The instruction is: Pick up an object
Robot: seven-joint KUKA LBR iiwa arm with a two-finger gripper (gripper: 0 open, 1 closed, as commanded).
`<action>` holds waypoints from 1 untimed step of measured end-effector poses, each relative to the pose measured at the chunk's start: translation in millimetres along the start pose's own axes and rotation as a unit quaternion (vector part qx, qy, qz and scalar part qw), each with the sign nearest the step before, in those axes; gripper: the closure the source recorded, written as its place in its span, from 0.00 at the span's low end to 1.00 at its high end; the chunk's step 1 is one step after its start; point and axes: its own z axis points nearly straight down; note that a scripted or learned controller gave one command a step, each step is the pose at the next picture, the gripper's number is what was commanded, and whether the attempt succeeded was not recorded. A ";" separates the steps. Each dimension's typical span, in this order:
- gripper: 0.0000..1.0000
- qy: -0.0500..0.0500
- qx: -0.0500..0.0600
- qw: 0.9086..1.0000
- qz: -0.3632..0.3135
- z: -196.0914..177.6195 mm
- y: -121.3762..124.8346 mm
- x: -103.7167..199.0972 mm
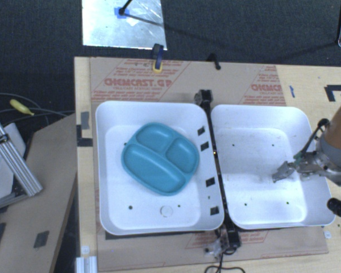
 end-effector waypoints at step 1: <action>0.00 0.001 -0.012 1.000 -0.011 -72.2 42.5 168.4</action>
